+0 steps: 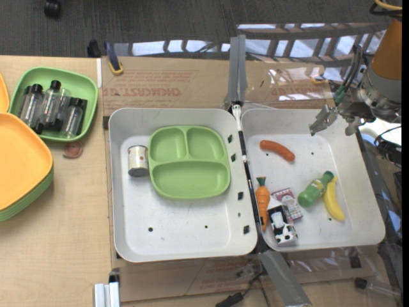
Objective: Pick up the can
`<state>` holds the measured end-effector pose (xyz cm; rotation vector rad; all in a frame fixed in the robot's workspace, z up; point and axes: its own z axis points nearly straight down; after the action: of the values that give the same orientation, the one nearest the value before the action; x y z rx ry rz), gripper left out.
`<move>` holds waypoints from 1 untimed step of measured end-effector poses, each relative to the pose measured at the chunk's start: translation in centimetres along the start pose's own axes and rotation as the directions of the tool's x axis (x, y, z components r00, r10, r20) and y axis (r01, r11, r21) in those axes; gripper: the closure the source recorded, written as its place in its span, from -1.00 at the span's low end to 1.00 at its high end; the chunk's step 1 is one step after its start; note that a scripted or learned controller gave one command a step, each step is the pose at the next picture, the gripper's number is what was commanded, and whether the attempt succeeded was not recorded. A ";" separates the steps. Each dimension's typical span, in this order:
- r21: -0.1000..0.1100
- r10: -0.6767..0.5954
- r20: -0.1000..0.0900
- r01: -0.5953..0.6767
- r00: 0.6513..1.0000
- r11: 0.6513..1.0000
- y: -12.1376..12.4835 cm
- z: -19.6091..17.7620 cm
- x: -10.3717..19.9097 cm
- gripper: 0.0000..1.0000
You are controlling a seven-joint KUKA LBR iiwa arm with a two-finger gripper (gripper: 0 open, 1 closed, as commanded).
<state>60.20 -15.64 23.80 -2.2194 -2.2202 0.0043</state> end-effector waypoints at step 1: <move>-0.001 -0.147 0.000 0.147 0.989 0.989 -5.0 8.5 1.9 -1.00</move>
<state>55.17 -13.70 15.27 -2.0501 -2.3774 0.0028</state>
